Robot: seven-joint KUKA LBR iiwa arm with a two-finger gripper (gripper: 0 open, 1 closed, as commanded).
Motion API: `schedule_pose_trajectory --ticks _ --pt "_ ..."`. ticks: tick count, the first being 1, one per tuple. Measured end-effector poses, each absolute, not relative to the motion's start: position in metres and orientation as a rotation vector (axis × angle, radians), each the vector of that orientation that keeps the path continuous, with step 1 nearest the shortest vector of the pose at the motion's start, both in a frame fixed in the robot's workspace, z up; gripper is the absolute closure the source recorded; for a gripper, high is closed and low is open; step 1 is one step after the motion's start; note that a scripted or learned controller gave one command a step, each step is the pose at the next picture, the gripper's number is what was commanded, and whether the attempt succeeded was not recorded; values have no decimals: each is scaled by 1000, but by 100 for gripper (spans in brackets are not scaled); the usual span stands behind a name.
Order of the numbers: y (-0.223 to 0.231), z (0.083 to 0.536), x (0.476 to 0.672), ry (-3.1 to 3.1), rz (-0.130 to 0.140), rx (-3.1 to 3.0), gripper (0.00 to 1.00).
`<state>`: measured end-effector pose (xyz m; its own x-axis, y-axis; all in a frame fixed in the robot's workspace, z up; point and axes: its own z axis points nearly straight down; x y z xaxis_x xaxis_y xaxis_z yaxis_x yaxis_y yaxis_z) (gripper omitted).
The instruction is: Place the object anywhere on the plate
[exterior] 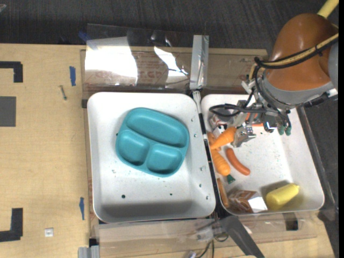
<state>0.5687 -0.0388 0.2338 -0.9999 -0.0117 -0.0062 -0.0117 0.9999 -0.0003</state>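
Note:
A teal plate [152, 140] with three compartments lies in the left white bin [107, 192]. My gripper [239, 133] hangs low over the upper left part of the right bin [301, 165]. An orange carrot piece [222, 138] lies right at the gripper's tip, touching or nearly touching it. Whether it is gripped is hidden by the gripper's body and its cables.
The right bin also holds a second orange carrot [221, 162], a red sausage [237, 161], a yellow piece [282, 194] at the front right and a brown packet [243, 199] with a white label. A ridge between the bins [203, 144] separates them.

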Motion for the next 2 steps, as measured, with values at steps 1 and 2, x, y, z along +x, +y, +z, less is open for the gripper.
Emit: schedule_pose_trajectory --ticks 1,2 --pt "-16 183 512 3141 2 71 100" --pt "-31 186 589 3134 1 -43 100"
